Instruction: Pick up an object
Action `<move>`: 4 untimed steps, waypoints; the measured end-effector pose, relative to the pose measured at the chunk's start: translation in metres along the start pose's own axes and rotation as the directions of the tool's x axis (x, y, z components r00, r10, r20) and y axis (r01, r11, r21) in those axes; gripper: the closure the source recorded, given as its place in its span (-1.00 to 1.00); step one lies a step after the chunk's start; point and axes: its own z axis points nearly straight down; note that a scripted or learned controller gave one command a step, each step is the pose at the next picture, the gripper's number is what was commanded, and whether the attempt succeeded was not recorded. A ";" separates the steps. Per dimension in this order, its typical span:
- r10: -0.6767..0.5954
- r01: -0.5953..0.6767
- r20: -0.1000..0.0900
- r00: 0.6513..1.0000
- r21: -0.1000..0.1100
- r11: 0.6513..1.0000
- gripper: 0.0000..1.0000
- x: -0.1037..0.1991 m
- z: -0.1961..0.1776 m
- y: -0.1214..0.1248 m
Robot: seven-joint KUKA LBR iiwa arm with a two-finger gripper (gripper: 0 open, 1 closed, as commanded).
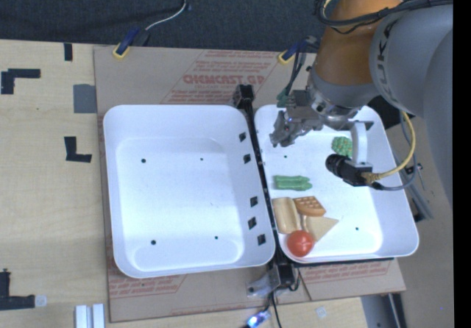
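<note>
Looking below the claw (283, 135), we see the green pod (292, 183), apart from it. It lies crosswise, long axis left-right. We cannot tell the claw's state.

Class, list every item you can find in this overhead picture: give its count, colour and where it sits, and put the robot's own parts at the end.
white bins: 2, white, side by side on the bench; left bin, right bin
long green item: 1, green, right bin, near its left wall
small green item: 1, green, right bin, partly behind the arm's hardware
tan bread-like piece: 1, tan, right bin, near corner
waffle-like piece: 1, orange-brown, beside the tan piece
pale wedge: 1, cream, below the waffle-like piece
red round item: 1, red, near corner of the right bin
cardboard sheet: 1, brown, under both bins
arm: 1, grey with an orange band, reaching from the right
gripper: 1, dark grey, over the right bin's far left part
</note>
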 end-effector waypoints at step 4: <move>0.002 -0.002 0.001 1.000 0.008 1.000 1.00 0.030 0.065 0.056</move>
